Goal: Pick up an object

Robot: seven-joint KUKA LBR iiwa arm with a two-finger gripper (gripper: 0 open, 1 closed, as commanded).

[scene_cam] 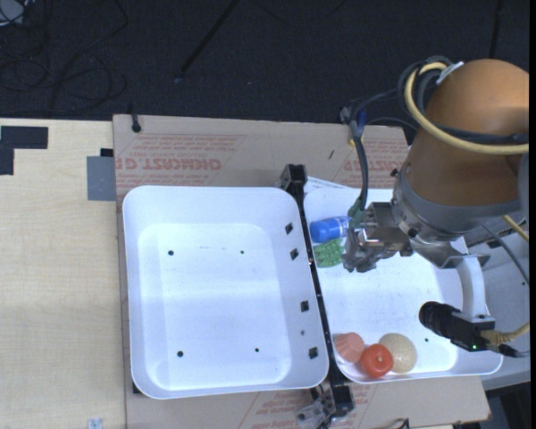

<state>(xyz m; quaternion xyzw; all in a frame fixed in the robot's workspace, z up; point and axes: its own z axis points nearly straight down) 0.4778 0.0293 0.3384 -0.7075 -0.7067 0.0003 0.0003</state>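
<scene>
Open floor mid right bin (402, 298)

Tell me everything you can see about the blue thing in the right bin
The blue object is small, rounded and cylinder-like, with a glossy, plastic-looking surface. It lies on its side near the upper left of the right bin, close to the divider between the bins. Just below it sits a green translucent object; whether they touch is unclear. The gripper is right beside it, at its right end. Contact cannot be made out.
</scene>
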